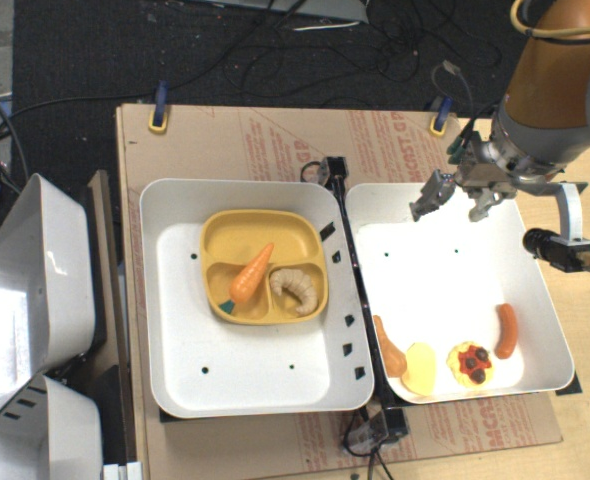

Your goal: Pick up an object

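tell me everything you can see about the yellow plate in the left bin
The yellow plate is a rounded-square divided dish that looks like matte plastic, with a raised rim and three compartments. It lies flat in the upper middle of the left bin, turned slightly askew. An orange carrot lies slantwise across a divider, a small green bit at its lower end. A pale shrimp-like piece sits in the lower right compartment. The gripper is over the other bin, well away.

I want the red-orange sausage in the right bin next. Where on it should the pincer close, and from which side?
Probably at its middle, coming straight down. The red-orange sausage lies flat and alone on the floor of the right white bin, long axis running near-to-far in the view, so fingers closing across its narrow width look best. The bin's right wall is close, so keep the pincer vertical.
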Controlling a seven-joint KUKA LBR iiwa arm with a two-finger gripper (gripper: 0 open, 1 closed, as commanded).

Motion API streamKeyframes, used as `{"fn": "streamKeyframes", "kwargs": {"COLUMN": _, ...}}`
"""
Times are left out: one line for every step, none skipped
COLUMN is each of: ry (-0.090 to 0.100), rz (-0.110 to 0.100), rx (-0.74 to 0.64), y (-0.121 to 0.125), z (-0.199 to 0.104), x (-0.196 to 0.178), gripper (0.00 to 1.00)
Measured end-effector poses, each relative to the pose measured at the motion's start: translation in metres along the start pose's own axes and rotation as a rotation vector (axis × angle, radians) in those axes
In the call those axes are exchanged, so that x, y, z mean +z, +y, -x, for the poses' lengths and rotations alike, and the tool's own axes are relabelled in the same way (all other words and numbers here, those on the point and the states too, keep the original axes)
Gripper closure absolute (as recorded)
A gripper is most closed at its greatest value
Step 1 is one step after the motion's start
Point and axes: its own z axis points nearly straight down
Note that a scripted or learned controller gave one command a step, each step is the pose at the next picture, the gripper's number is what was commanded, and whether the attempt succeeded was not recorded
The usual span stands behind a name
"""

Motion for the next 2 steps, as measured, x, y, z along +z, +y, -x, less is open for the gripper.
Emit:
{"fn": "streamKeyframes", "kwargs": {"ry": -0.001, "rz": 0.011, "rx": -0.002, "y": 0.002, "z": 0.000, "x": -0.006, "gripper": 0.00}}
{"fn": "streamKeyframes", "kwargs": {"ry": 0.000, "rz": 0.004, "rx": 0.001, "y": -0.005, "z": -0.003, "x": 0.056, "gripper": 0.00}}
